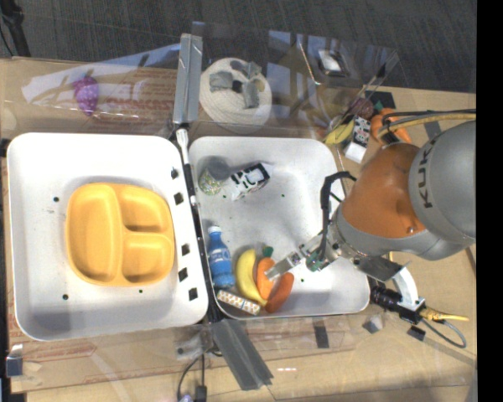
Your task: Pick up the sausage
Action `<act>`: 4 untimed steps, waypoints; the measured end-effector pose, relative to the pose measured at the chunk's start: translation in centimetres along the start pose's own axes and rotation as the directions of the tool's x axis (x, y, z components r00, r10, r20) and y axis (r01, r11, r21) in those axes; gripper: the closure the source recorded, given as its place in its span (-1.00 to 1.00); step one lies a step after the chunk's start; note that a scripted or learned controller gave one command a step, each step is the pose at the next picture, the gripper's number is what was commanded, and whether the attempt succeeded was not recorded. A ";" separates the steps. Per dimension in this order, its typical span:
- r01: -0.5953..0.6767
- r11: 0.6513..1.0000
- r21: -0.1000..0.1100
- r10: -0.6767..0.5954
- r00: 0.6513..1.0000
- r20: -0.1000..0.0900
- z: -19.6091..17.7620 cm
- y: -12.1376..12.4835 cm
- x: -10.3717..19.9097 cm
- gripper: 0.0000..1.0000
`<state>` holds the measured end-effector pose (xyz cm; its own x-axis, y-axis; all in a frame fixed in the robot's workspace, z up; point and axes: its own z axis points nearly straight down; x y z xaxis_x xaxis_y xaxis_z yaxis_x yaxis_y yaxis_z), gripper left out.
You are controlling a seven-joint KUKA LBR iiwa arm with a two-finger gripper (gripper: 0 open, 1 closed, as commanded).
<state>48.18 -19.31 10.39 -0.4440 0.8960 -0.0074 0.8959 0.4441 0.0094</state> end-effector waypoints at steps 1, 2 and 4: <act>0.004 1.000 0.000 -0.004 1.000 0.003 -0.7 0.0 -0.1 1.00; 0.004 1.000 0.000 -0.004 1.000 0.003 -0.7 0.0 0.0 -1.00; -0.359 0.933 0.015 0.359 0.933 -0.007 0.3 0.5 2.0 1.00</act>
<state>47.77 -17.26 10.12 -0.0929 0.9957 0.0034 0.9957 0.0929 -0.0036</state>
